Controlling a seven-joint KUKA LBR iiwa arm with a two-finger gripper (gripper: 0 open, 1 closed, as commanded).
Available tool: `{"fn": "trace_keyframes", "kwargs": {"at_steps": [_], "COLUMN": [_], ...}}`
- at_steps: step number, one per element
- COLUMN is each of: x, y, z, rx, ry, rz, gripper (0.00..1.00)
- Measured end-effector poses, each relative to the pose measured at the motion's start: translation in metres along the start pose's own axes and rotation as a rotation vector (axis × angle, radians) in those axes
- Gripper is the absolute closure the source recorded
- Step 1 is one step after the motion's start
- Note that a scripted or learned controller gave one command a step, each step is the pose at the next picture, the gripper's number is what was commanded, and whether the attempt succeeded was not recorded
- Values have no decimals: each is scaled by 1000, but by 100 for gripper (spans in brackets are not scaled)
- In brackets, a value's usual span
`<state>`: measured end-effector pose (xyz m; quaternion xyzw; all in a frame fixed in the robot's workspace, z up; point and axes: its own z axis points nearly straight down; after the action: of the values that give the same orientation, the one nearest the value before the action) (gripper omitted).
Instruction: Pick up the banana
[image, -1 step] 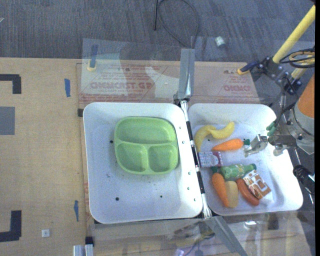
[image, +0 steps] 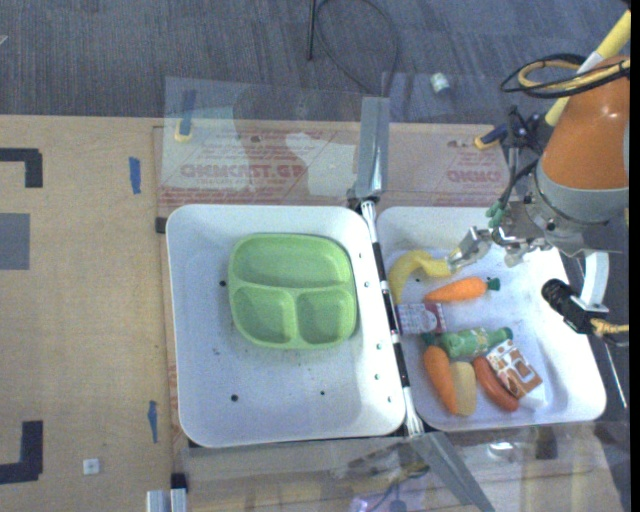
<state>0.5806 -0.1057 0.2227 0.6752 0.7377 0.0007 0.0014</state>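
The arm is running off the right and top edges, so most of it is lying beyond the frame. The tool is too small and blurred for its fingers to be read. The small packet by the bin divider is showing print too fine to make out.

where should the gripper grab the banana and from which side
Probably the banana's middle, from above, fingers across its narrow width. It lies flat and curved at the right bin's left wall, a carrot close below, so side approaches look cramped. The gripper sits just right of it.
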Motion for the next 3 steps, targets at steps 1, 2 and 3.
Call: {"fn": "trace_keyframes", "kwargs": {"at_steps": [1,2,3], "x": [20,-30,-29], "y": [68,52,80], "z": [38,136,137], "rx": [0,-2,18], "ry": [0,0,-2], "rz": [-2,169,167], "gripper": [0,0,0]}}
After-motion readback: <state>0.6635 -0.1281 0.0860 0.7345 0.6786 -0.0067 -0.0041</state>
